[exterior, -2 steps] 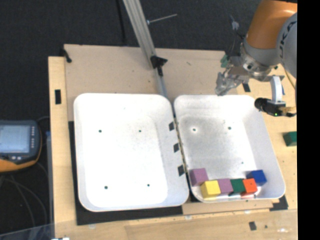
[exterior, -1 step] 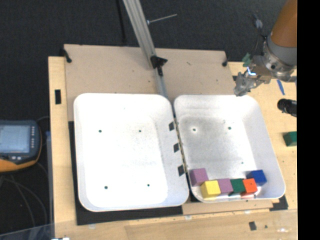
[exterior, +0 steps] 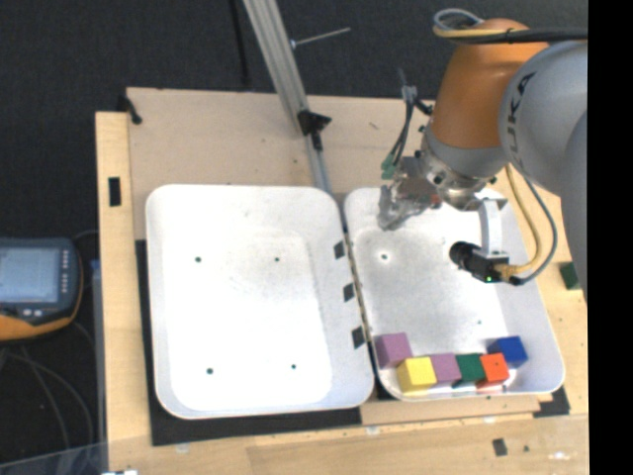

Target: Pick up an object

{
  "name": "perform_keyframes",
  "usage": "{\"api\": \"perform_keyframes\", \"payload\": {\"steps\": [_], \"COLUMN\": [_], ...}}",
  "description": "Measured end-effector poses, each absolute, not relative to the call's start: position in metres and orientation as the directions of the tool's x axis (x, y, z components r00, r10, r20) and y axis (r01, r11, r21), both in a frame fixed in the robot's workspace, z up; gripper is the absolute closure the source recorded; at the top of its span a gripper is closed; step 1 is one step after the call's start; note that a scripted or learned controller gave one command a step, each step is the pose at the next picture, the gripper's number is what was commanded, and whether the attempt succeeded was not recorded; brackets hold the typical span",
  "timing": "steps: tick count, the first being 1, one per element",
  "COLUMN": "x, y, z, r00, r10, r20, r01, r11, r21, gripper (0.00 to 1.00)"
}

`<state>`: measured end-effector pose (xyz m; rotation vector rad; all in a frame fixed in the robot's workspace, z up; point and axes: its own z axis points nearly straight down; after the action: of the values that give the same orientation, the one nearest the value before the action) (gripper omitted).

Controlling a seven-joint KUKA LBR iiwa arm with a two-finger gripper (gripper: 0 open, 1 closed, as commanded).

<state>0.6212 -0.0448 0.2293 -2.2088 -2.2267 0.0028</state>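
Note:
Several small blocks lie along the near edge of the right bin [exterior: 524, 295]: a purple block [exterior: 393, 347], a yellow block [exterior: 416, 373], a mauve block [exterior: 445, 367], a green block [exterior: 468, 369], an orange block [exterior: 493, 368] and a blue block [exterior: 509, 350]. My gripper [exterior: 394, 206] hangs over the far left corner of that bin, well away from the blocks. I see nothing in it.
The left bin [exterior: 242, 295] sits beside the right one on the wooden bench. A slanted metal rail [exterior: 287, 77] runs from the top down to the gap between the bins. A black cable end [exterior: 465, 256] dangles from the wrist. A handheld pendant [exterior: 35, 285] lies at far left.

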Motion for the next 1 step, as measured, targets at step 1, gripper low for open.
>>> {"api": "perform_keyframes", "payload": {"steps": [1], "x": [0.593], "y": [0.0281], "z": [0.216], "r00": [-0.008], "r10": [1.0], "r20": [0.003], "r01": [1.0], "r11": [0.008], "r21": [-0.003], "gripper": [1.0]}}
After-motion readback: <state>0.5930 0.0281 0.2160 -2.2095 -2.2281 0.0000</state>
